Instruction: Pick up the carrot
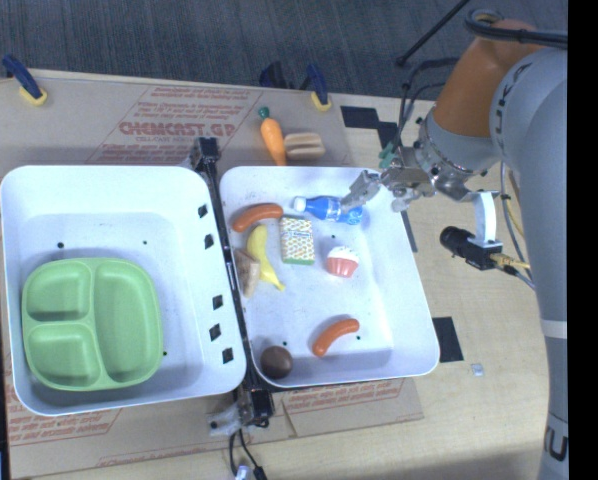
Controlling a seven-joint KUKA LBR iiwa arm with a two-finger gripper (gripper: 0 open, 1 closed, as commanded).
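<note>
The carrot (272,138), orange with a green top, lies on the cardboard just behind the right bin (411,313), outside its far rim, next to a small bun (303,146). My gripper (382,193) hovers over the right bin's far right corner, well to the right of the carrot. Its fingers are open and nothing is between them. One fingertip (358,192) sits close above the blue bottle (329,209).
The right bin also holds a sausage (256,215), a banana (263,258), a checkered box (298,240), a cupcake (343,261), a second sausage (335,335) and a brown ball (275,360). A green divided plate (91,321) lies in the left bin (99,188).
</note>
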